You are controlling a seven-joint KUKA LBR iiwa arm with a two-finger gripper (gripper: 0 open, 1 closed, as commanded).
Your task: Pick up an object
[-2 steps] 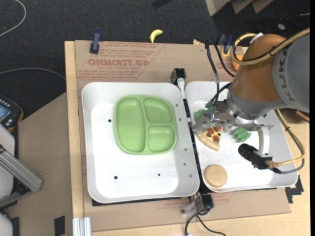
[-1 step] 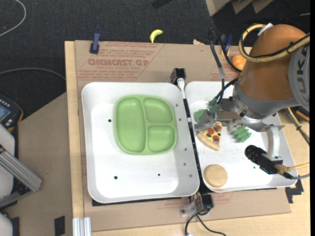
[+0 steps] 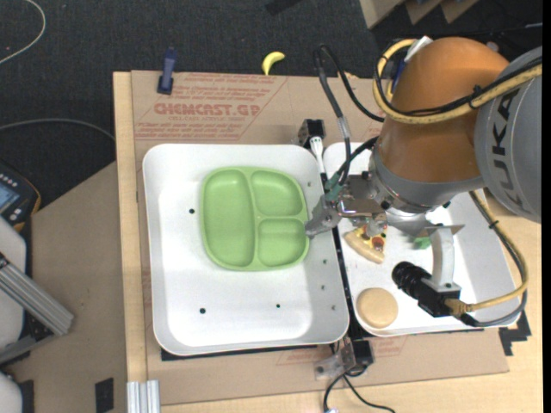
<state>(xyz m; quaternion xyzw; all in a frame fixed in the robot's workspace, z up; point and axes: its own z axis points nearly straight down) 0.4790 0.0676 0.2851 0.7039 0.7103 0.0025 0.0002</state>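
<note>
My gripper (image 3: 374, 228) hangs low over the left part of the right bin (image 3: 491, 231), under the large orange and grey wrist. Directly beneath it lies a small wedge-shaped toy (image 3: 370, 248) that looks like a pizza slice, in yellow, white and red. I cannot tell whether the gripper touches it. A round tan object (image 3: 377, 308), like a bun, rests near the front left corner of the same bin. A small green piece (image 3: 422, 242) lies just right of the gripper. The arm hides much of this bin.
The left bin (image 3: 172, 299) holds a light green divided plate (image 3: 255, 218) near its middle. The two bins meet at a narrow ridge (image 3: 337, 256) close to the gripper. A yellow banana-shaped toy (image 3: 273, 60) and a blue item (image 3: 166, 72) lie on the cardboard behind the bins.
</note>
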